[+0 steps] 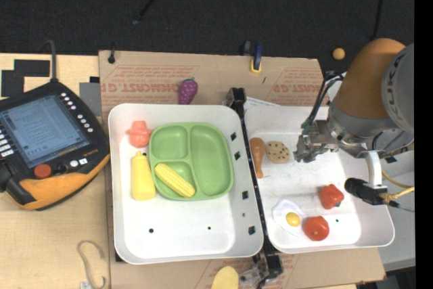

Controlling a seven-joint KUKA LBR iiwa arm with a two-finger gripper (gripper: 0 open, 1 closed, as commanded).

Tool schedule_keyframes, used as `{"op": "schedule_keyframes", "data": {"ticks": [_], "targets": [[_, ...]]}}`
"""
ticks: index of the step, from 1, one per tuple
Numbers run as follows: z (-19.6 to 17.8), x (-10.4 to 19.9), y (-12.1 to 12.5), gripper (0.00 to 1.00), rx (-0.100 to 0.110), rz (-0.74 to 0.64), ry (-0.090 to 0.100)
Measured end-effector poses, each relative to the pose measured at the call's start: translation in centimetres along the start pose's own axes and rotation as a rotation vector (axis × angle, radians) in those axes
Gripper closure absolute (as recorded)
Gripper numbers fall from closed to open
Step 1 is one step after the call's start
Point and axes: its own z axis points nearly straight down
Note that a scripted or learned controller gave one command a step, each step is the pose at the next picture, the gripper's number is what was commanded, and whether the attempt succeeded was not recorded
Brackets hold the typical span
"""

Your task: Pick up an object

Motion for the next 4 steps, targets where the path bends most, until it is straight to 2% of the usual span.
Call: {"op": "schedule_keyframes", "data": {"ticks": [1, 2, 3, 4], "targets": [[-5.4, 0.7, -0.7, 1.00, 0.000, -0.004, 0.000], [-6.8, 0.5, -0.7, 1.00, 0.002, -0.004, 0.001], [-7.8, 5.4, 1.8, 1.00, 0.001, -0.008, 0.002], [-6.1, 8.2, 4.0, 1.00, 0.003, -0.007, 0.001]]}}
